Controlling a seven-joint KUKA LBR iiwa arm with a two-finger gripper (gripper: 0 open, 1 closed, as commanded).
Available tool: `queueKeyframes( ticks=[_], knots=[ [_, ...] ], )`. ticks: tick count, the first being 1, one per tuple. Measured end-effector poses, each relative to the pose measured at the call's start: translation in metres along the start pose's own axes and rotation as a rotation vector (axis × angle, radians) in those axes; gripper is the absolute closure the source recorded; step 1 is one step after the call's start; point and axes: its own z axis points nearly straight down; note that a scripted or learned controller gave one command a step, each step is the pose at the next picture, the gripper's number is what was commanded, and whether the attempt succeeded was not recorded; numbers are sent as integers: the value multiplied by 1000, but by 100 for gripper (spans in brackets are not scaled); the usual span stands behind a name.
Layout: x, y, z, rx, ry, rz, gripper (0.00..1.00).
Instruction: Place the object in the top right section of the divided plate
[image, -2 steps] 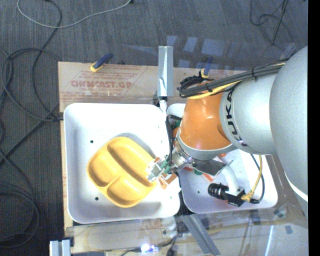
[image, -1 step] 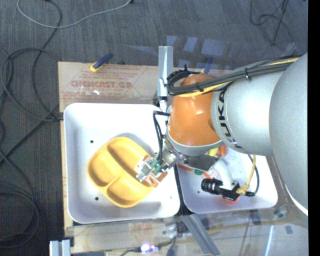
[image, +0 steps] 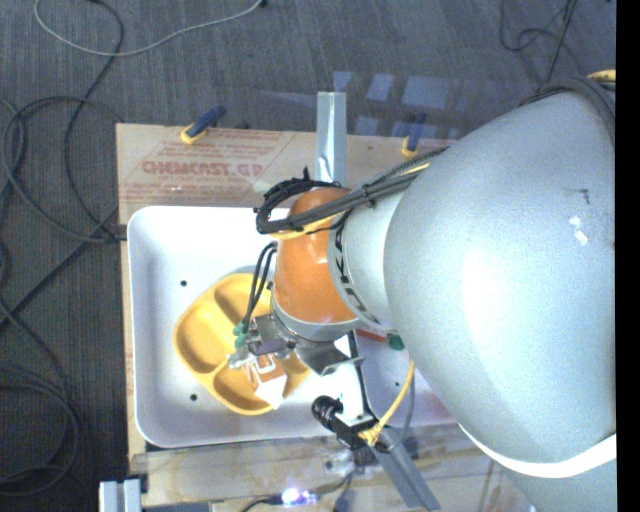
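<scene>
Grey robot arm (image: 500, 290) looms large above a white bin (image: 160, 300). Its gripper (image: 262, 368) hovers over a yellow divided plate (image: 205, 330). The object, probably small and light, is hidden; finger state unclear.
</scene>
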Motion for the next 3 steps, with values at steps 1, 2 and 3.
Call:
queueKeyframes(
  ticks=[1,2,3],
  knots=[
    [-46,52,-42,1,-2,-67,100],
    [10,1,-1,2,0,21,100],
    [-76,49,-48,1,-2,24,100]
  ],
)
